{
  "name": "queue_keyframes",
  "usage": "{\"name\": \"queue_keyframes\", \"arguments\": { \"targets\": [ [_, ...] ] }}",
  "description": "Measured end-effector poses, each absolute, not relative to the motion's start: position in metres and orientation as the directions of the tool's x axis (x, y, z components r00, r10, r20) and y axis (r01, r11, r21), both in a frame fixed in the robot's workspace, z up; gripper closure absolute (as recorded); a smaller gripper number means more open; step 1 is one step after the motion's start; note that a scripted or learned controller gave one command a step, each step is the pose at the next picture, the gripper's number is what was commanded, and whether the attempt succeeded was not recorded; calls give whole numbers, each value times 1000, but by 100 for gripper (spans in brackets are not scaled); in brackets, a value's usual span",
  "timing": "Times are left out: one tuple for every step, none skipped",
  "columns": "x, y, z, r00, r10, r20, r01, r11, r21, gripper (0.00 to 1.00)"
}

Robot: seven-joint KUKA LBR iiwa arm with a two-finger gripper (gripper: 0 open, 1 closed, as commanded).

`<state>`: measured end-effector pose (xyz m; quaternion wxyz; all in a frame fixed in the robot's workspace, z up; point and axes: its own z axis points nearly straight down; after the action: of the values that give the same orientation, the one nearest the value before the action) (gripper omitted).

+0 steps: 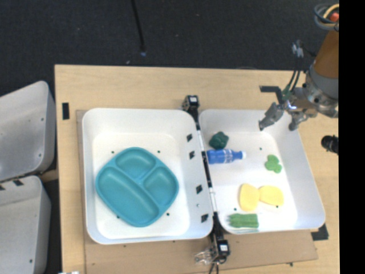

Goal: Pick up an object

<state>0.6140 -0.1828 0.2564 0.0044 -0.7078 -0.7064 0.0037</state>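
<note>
My gripper hangs above the far right corner of the right bin, its two fingers spread open with nothing between them. Below and left of it lie a dark green lump and a blue bottle near the bin's left wall. A small green piece sits below the gripper toward the right wall. Two yellow pieces lie side by side nearer the front, and a flat green ridged piece rests at the front edge.
The left bin holds a teal divided plate. A black clip sits where the two bins meet at the back. Wooden bench surrounds the bins, with white chairs at the left.
</note>
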Motion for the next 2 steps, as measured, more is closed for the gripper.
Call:
{"name": "queue_keyframes", "arguments": {
  "targets": [
    [616, -182, 264, 0, 1000, 0, 1000, 0, 0, 0],
    [609, -189, 215, 0, 1000, -2, 1000, 0, -1, 0]
  ]
}}
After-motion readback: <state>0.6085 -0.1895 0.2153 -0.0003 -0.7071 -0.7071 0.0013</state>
